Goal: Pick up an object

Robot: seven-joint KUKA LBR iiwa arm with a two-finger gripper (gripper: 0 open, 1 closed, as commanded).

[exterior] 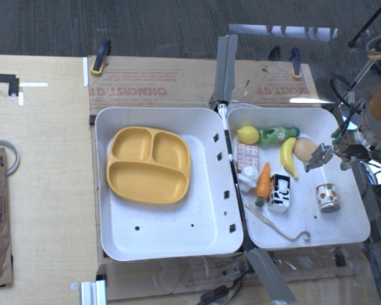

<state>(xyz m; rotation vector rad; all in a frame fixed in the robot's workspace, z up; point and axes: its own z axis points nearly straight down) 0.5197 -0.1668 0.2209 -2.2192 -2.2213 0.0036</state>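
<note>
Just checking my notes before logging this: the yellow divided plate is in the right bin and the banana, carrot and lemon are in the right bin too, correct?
Not quite. The camera view shows the yellow divided plate in the left bin, not the right one. The banana, carrot and lemon are in the right bin, as you said.

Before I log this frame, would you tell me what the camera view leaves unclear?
- Gripper: small and blurred at the right bin's edge; open or shut is unreadable.
- Arm: cut off by the right edge.
- Small can: label too small to read.
- Tan object: partly behind the banana; unidentifiable.
</note>
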